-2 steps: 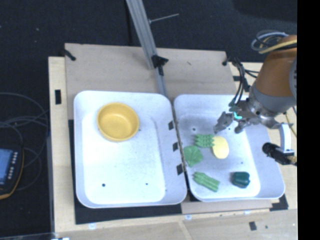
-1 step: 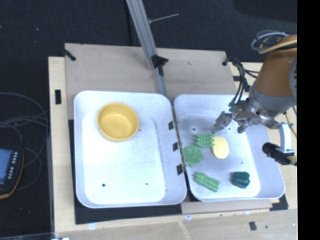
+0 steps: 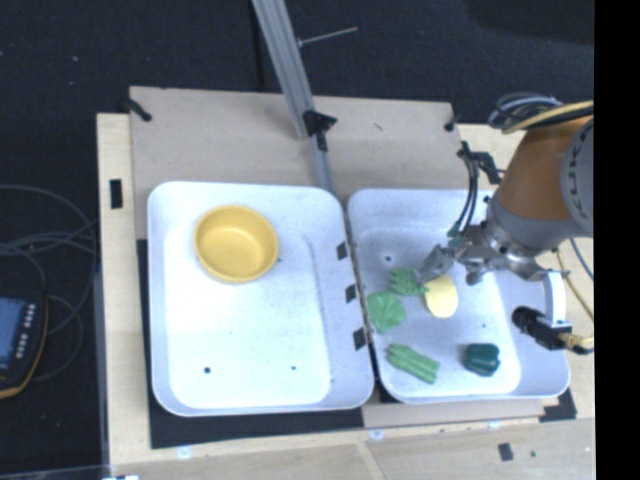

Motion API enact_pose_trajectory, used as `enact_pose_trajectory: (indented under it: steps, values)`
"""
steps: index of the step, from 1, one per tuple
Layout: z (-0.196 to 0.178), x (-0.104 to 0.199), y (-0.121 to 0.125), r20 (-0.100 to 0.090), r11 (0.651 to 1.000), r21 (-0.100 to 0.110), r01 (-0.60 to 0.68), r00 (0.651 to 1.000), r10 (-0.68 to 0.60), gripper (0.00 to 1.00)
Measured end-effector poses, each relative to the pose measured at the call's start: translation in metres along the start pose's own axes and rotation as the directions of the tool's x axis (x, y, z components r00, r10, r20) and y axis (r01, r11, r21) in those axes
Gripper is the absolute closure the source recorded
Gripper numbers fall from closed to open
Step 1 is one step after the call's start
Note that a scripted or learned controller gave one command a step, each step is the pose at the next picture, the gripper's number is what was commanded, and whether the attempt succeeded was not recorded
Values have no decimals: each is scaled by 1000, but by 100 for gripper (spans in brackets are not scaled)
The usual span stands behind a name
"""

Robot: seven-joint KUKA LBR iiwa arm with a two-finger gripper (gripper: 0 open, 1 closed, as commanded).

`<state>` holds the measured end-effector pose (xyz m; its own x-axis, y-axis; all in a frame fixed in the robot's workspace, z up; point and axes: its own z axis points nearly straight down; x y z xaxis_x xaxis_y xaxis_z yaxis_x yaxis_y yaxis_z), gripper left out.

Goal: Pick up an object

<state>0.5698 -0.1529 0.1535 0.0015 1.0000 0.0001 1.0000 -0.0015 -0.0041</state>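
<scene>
two white bins (image 3: 180, 368), one yellow bowl (image 3: 236, 243), three light green pieces (image 3: 386, 311), one dark green piece (image 3: 482, 359), one pale yellow piece (image 3: 441, 297).

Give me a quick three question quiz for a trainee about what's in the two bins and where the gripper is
1. True or false: the yellow bowl sits in the left bin.
2. Which thing lies nearest the gripper? A) pale yellow object B) dark green object C) yellow bowl
3. Fill in: the ridged green object lies near the ______ edge of the right bin, as seen in the camera view.

Key: 1 true; 2 A; 3 bottom.
</scene>
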Motion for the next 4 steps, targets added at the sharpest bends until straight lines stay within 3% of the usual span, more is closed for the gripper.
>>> enact_pose_trajectory:
  steps: [1,2,4]
  values:
    - [50,-1,1,1,1000,-6,1,1000,-1,0]
    - [39,-1,1,0,1000,-6,-1,1000,1,100]
    - [-65,-4,-6,1,1000,-10,2,1000,-2,100]
